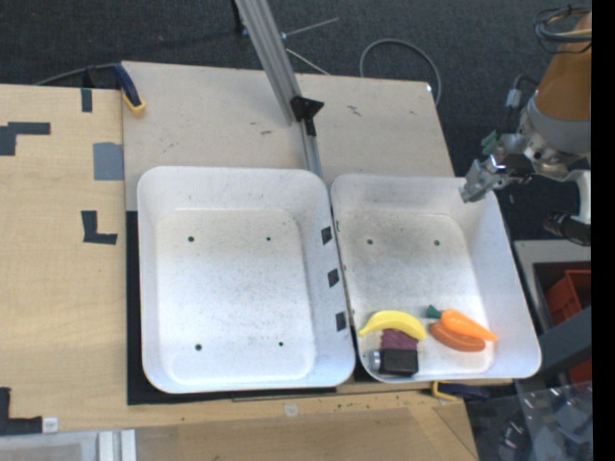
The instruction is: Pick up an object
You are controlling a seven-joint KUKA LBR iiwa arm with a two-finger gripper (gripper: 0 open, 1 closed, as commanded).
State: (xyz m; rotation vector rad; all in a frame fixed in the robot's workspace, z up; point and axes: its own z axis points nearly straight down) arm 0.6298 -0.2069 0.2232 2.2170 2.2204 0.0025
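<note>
Dark carpet surrounds the pale worktop (240, 113), which carries two shallow white bins side by side, and the things to pick sit bunched at about five o'clock in the right bin (404, 257): a yellow banana (392, 324) touching a dark maroon-and-black block (397, 352) just below it, with an orange carrot (461, 330) (green at its stem end) just beside them toward three o'clock. Well apart from that cluster, near the right bin's one o'clock corner, the gripper (474, 186) hangs over the rim with nothing between its fingers, though how far they are parted is too small to tell. At nine o'clock from all this lies the left bin (231, 277), and a slanted metal rail (279, 60) runs in from twelve o'clock.
</note>
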